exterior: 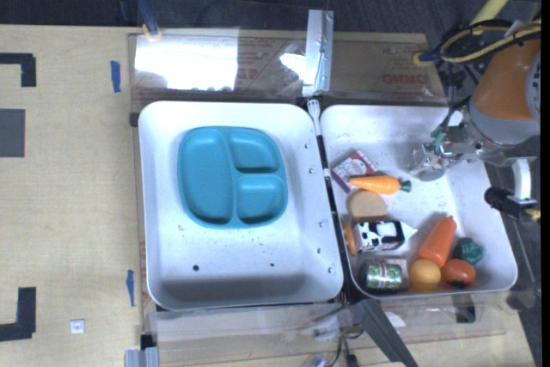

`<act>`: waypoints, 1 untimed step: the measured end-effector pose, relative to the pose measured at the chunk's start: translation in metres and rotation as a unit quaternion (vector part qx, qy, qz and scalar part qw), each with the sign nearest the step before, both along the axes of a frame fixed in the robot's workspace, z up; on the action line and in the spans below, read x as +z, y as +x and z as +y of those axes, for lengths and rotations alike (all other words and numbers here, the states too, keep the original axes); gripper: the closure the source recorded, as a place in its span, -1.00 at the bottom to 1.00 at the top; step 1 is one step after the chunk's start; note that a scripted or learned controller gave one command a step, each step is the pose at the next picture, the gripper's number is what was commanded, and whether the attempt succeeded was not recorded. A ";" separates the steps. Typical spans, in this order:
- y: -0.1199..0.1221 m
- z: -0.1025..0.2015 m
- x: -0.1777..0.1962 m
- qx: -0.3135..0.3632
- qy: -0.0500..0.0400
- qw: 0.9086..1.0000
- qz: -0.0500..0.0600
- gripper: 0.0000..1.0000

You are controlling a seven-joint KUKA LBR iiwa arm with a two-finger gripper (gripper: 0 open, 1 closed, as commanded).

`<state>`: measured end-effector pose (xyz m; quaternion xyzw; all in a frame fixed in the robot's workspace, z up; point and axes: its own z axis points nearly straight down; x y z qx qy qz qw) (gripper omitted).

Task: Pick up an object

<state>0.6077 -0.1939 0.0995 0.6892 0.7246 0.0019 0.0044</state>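
A pale wooden bench [60,211] fills the lower part of the scene under a dark floor, with black corner marks and strips of blue tape along its left side. Two shallow white bins sit on it side by side, touching along their inner rims.

The left bin [163,271] carries a blue divided plate [230,176], lying flat with one large section and two smaller ones. Small dark specks dot the bin floor below it.

The right bin [378,125] holds a cluster of toy foods in its lower half. The grey arm [507,112] reaches in from the right, its orange band above the wrist, and the gripper [430,157] hangs over the bare upper right part of this bin, apart from every object. Whether its fingers are spread or closed cannot be told from this angle.

Among the objects, a long orange carrot [436,240] leans at the right, near a dark green piece [469,251]. A black-and-white carton [379,235] lies near the middle, with a tan bread piece [368,204] just above it. A smaller carrot with a green tip [379,183] lies across a pink packet [351,167]. Along the lower rim sit a green can [383,275], a yellow fruit [424,273] and a red tomato [458,272], close together.
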 end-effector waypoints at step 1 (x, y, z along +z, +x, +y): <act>-0.020 0.054 0.097 0.019 0.001 1.000 -0.002 1.00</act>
